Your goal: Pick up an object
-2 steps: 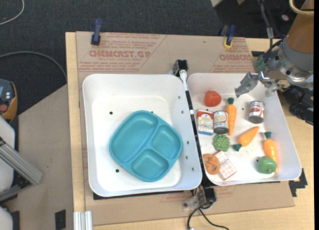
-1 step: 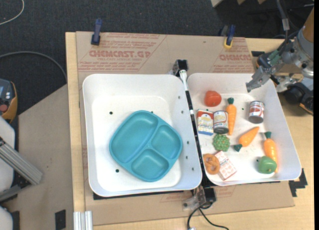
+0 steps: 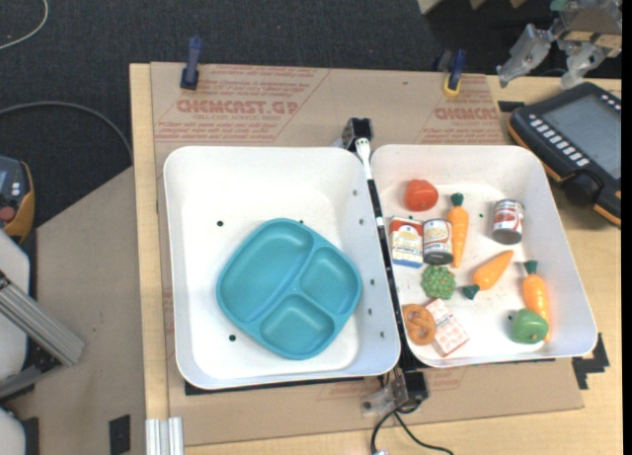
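Gripper (image 3: 578, 34) sits top right, off the bins; can't tell its state. Right bin (image 3: 563, 236) holds toy food: tomato (image 3: 422, 194), carrots, cans, broccoli (image 3: 439, 282), apple (image 3: 528, 326). Left bin (image 3: 188, 246) has blue tray (image 3: 288, 287).

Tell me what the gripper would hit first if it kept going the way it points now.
Hard to say for certain: the gripper sits off the bench at the top right, pointing down-left. Going on, it would likely meet the cardboard before the right bin; depth is unclear.
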Motion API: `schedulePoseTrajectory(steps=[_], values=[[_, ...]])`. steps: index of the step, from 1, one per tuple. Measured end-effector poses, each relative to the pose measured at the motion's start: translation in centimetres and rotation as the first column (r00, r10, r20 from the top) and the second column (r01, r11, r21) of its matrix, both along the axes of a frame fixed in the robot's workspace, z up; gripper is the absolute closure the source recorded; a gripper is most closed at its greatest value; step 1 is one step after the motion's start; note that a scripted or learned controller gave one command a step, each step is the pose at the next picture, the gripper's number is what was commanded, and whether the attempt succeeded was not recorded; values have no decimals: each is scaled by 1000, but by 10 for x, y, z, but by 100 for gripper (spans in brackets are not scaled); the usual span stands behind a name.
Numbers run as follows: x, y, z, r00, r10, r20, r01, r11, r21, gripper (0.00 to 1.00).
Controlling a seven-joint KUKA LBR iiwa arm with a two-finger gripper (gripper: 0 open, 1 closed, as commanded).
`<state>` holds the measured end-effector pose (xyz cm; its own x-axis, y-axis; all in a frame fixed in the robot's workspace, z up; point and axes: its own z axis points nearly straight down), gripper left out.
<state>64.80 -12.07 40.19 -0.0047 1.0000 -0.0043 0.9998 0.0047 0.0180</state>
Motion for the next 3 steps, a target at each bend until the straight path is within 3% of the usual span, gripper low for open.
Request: schedulePoseTrajectory(steps=[1, 2, 3], values=[[-3, -1, 5, 1000, -3, -10, 3, 1000, 1, 100], [-85, 24, -3, 1000, -3, -22, 4, 1000, 7, 100], [-132, 105, -38, 1000, 4, -25, -4, 1000, 7, 100]])
